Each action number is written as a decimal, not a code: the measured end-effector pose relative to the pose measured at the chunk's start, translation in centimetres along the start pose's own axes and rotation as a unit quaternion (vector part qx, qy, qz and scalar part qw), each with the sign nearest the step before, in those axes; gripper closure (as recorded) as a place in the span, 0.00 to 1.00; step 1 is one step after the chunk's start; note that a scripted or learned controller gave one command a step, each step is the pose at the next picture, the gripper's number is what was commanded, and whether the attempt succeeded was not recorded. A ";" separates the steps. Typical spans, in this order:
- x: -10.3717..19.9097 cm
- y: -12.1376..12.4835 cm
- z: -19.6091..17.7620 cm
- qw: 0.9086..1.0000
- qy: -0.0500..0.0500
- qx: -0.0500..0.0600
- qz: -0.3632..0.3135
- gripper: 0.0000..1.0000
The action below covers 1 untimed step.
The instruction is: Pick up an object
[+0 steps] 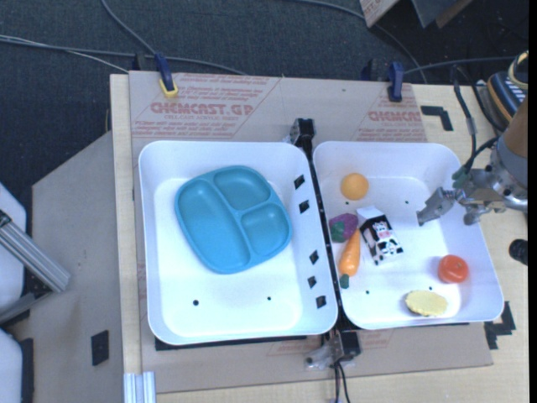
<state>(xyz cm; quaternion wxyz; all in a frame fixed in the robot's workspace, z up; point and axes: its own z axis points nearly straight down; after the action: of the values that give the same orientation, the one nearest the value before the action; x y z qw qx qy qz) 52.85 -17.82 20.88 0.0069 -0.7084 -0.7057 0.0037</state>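
I see the bench (210, 99) carrying two white bins side by side. Left bin (168, 309) holds a blue divided plate (232, 218), tilted a bit, upper middle of the bin. Right bin (403, 162) has the small stuff. The arm's gripper (445, 204) hangs over the right bin's right side, above bare floor, holding nothing; I cannot tell its state from here. Objects, big to small: carrot (350, 254) near the divider, black-and-white cow toy (379, 235) just beside it, yellow flat piece (427, 302) by the front wall, orange ball (355, 185) toward the back, red-orange tomato (453, 269) at right, purple item (342, 226) touching the carrot's top.
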 end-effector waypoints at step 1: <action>0.0 0.3 -0.7 1.000 -0.002 -0.007 -0.002 0.00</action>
<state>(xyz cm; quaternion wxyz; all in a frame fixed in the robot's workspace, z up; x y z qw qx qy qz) 53.16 -17.78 21.59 0.0008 -0.7070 -0.7072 0.0000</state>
